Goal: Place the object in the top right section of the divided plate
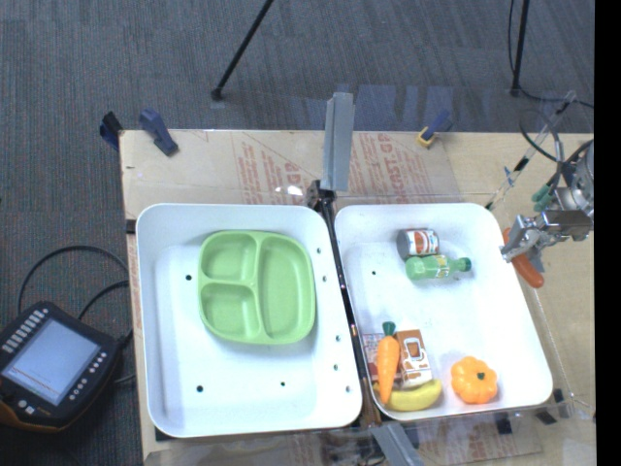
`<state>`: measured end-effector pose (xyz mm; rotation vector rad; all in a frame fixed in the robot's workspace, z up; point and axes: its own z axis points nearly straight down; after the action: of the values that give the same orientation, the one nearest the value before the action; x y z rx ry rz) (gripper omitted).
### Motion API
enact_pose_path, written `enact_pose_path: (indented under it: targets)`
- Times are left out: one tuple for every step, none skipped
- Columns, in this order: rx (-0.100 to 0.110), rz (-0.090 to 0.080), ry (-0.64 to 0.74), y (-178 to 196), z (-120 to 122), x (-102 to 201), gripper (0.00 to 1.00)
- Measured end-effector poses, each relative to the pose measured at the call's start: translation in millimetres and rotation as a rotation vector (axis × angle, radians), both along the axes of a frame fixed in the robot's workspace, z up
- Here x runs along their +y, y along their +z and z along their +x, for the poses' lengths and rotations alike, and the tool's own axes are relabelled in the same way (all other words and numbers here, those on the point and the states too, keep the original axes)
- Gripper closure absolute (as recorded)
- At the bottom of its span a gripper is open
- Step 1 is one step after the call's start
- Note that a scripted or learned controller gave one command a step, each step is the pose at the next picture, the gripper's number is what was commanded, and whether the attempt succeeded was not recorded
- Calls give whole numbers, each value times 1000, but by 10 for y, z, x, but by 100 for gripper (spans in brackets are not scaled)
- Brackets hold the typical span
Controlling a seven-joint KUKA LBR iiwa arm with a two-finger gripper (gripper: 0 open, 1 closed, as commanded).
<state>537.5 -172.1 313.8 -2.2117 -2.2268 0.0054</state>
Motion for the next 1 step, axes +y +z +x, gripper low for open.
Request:
enact_pose_path:
  targets:
    - [-2, 0, 276, 1127, -226, -411, 100]
